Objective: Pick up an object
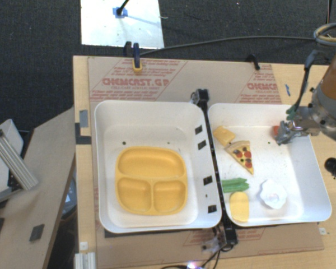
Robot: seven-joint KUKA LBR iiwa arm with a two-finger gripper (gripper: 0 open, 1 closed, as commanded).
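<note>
Nothing's picked up yet as far as I can see. The pincer (pixel 284 133) hangs at the right bin's (pixel 319 203) far right edge, beside something small and red (pixel 275 131); can't tell its state. The pizza slice (pixel 242 153), triangular with red toppings, lies mid-bin, untouched.

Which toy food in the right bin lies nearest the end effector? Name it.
The pizza slice, the triangle with red dots. The end effector sits at the bin's upper right; the other foods lie farther.
</note>
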